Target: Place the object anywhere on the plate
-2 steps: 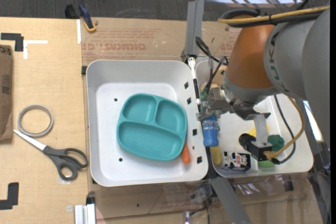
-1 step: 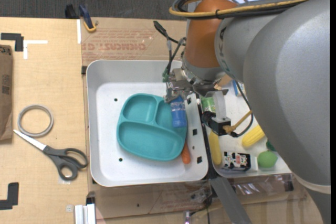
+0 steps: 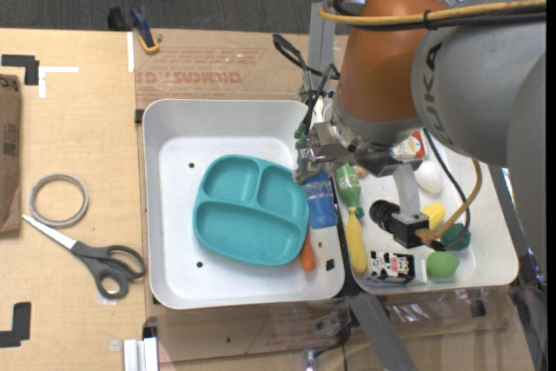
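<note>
A teal divided plate (image 3: 250, 209) lies in the left white bin (image 3: 174, 130). My gripper (image 3: 311, 168) hangs over the plate's upper right rim, close to the wall between the two bins. Just below it, a blue flat packet (image 3: 321, 202) lies along the plate's right edge, and I cannot tell whether the gripper is touching it. A small orange carrot-like piece (image 3: 307, 257) rests at the plate's lower right corner. The arm's orange band and grey body hide much of the right bin.
The right bin (image 3: 486, 274) holds a green bottle (image 3: 348, 183), a yellow banana (image 3: 355, 241), a white egg (image 3: 428, 178), a green ball (image 3: 442, 264) and other small items. On the bench to the left lie scissors (image 3: 95, 258) and a tape roll (image 3: 58, 198).
</note>
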Robot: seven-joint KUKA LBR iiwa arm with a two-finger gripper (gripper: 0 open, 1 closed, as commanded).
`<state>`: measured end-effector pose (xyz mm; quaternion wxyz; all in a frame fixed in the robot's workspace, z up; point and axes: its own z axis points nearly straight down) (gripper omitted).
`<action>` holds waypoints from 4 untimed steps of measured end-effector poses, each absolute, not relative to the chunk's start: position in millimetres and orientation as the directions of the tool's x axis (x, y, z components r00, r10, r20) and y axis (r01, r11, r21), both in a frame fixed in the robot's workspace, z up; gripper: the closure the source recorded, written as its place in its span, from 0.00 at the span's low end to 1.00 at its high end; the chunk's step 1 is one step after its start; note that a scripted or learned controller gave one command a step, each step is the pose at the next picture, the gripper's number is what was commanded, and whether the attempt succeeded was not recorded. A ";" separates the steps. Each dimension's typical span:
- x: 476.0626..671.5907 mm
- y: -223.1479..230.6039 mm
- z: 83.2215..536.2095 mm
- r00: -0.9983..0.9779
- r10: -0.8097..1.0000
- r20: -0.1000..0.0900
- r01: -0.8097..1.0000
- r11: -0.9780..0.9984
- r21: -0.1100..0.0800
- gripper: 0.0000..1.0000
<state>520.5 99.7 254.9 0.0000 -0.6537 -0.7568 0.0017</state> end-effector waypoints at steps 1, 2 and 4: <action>520.6 99.0 262.0 -0.147 0.989 -0.005 0.989 0.147 -0.007 1.00; 502.3 164.8 384.5 -0.232 0.973 -0.003 0.973 0.232 -0.002 1.00; 494.5 138.6 323.3 -0.215 0.977 -0.003 0.977 0.215 -0.001 1.00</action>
